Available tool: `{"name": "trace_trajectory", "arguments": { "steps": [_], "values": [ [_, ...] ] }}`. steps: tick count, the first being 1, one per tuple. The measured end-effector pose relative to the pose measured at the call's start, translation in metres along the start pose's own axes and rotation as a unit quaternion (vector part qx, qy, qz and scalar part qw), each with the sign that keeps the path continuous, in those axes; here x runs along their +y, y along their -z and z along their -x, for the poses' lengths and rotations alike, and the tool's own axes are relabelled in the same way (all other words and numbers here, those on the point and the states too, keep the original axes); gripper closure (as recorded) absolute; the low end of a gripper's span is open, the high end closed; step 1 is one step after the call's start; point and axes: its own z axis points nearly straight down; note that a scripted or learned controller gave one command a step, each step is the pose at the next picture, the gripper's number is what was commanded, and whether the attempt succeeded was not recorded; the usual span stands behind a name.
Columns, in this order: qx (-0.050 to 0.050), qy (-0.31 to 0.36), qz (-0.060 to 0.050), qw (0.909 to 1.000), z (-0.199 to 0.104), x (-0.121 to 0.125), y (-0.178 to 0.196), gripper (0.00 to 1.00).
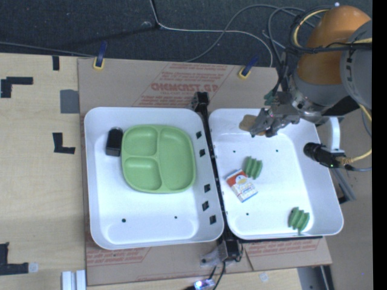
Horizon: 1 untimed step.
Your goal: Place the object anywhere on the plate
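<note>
Even, diffuse overhead light; both white bins [97, 180] read bright, with mild glare on their floors and only faint, soft shadows under objects. Focus is slightly soft throughout, the arm [329, 53] at far right blurriest; resolution low, small detail smeared.

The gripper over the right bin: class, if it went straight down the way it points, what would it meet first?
Most likely the bare white floor of the right bin, near its far edge. The gripper hangs there, apart from the green pieces and the small carton; depth is uncertain.
</note>
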Motion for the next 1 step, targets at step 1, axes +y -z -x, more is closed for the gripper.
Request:
{"name": "trace_trajectory", "arguments": {
  "steps": [1],
  "values": [
    [0.0, 0.0, 0.0, 1.0, -0.0503, -0.0046, -0.0157, 1.0]
  ]
}}
